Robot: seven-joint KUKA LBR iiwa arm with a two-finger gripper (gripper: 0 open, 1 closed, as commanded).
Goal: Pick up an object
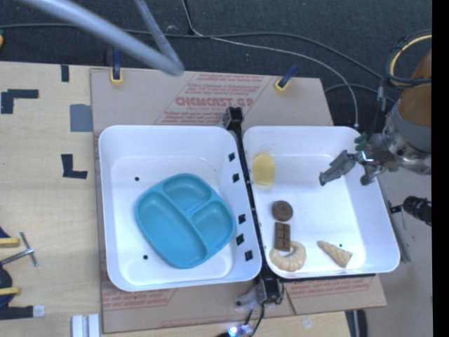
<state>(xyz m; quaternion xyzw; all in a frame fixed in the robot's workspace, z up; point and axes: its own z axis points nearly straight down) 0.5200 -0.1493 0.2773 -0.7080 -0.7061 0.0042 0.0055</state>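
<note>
Reaching in from the right, gripper (351, 168) over the right bin (365, 209) near its upper right rim, wrist tilted, fingers spread wide and holding nothing. Pale yellow piece (264, 169) by the divider, well apart from gripper. Brown disc (282, 210), chocolate bar (282, 236), ring pastry (288, 257), possibly a cone (334, 253) lower down. Blue tray (185, 220) in left bin (119, 188).

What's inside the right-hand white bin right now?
The right white bin holds a pale yellow round piece, brown round cookie, brown chocolate bar, cream ring doughnut and tan cone-shaped wedge. The bar's lower end overlaps the doughnut.
</note>
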